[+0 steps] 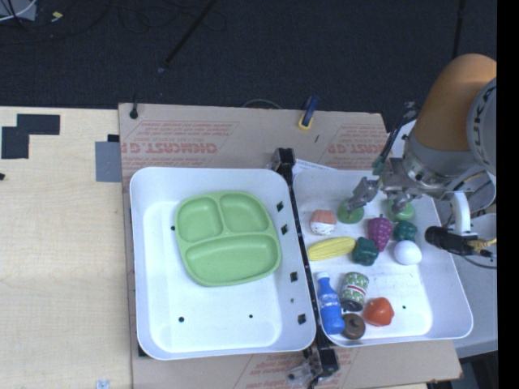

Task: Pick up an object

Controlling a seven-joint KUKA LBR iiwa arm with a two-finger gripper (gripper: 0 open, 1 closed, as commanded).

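**Purple grapes just under the open fingers**

Purple and knobbly, the toy grape bunch lies in the right bin, toward its far edge and a little right of middle. It is a small cluster with a rounded top that narrows toward the near side. No finger touches it.

The gripper hangs over the far part of the right bin with its two fingers spread apart — nothing sits between them. The left finger comes down at a round green piece, the right one at another green piece; whether either tip touches cannot be told. The grapes lie just nearward of the gap between them.

Around the grapes the toys are crowded. A dark green pepper-like toy touches the bunch on its near-left side, and a yellow corn cob lies beside that, pointing toward the divider. A pink-and-white toy sits near the divider. To the right of the grapes is a dark teal toy, then a white ball.

At the near edge of the right bin lie a blue bottle, a patterned can, a brown ring and a red tomato-like toy.

The left bin holds a green divided plate — three compartments, set toward the far edge.
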